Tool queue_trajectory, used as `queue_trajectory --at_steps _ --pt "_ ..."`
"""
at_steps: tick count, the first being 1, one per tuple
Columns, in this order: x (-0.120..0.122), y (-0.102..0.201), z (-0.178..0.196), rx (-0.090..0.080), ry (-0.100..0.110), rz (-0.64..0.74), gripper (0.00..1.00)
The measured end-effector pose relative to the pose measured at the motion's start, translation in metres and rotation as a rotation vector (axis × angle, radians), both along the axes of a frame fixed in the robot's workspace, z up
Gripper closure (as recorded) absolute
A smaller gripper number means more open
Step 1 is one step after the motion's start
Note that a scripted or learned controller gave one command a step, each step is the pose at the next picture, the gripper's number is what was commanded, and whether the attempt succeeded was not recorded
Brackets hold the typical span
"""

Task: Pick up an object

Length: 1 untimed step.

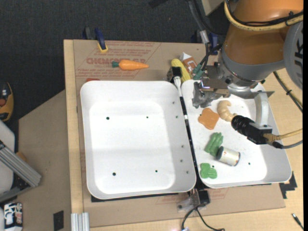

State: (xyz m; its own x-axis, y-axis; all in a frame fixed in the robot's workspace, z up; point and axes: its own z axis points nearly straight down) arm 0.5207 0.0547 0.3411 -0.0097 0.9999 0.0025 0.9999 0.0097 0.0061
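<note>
the hand (pixel 202 99) hangs over the right bin's (pixel 253 165) far left corner; the orange piece (pixel 209 119) lies just beside it, toward the camera. how wide the hand stands cannot be told.

Left bin (pixel 130 134): its wide white floor lies bare, so my tool (pixel 202 98) has room anywhere inside the rim.
Shared rim (pixel 186 124): a ridge where the two bins meet, which I must clear to cross.
Right bin (pixel 257 167): the open floor is along its front right.
Orange piece (pixel 209 119): just in front of my tool, with a beige lump (pixel 224 109) close beside it.
Green piece (pixel 214 143): touches a white-and-black cylinder (pixel 228 156), and together they block the middle.
Small green piece (pixel 208 171): sits by the front left corner.
Table: a carrot (pixel 131 65) and a yellow thing (pixel 178 65) crowd the strip behind the bins.
</note>
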Motion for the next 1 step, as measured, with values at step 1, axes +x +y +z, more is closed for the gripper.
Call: queue_trajectory --at_steps 1 --pt "-0.0426 0.0712 0.2037 0.005 -0.013 -0.001 1.0"
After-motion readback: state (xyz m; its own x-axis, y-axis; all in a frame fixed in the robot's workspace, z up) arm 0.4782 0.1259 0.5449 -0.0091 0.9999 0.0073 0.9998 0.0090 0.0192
